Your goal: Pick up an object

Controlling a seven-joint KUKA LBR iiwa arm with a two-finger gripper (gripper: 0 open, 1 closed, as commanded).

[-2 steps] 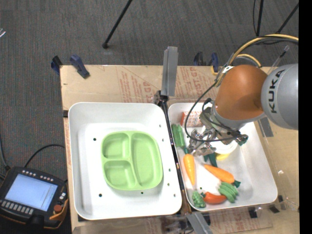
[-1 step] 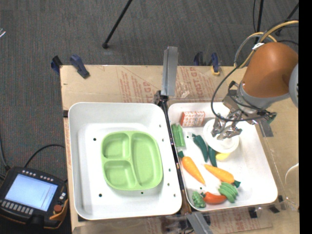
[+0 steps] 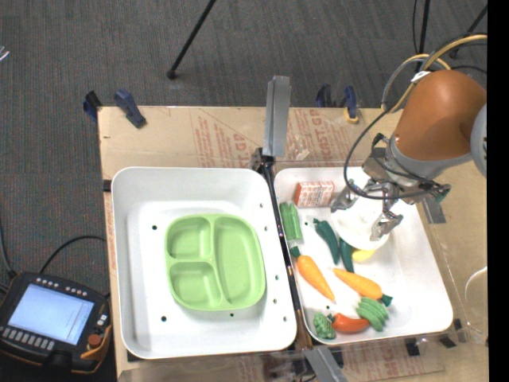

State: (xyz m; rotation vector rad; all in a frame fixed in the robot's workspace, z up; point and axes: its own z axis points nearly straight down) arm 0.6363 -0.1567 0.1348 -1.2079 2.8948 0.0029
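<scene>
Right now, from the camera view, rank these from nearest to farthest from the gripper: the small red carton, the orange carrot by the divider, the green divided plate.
Measured from the gripper, over the right bin:
1. Small red carton, just to its left in the right bin's top corner.
2. Orange carrot, lower left, near the divider.
3. Green divided plate, farthest, in the left bin.

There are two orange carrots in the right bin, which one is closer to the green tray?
The left carrot, lying beside the bin's left wall; the other carrot sits further right.
</scene>
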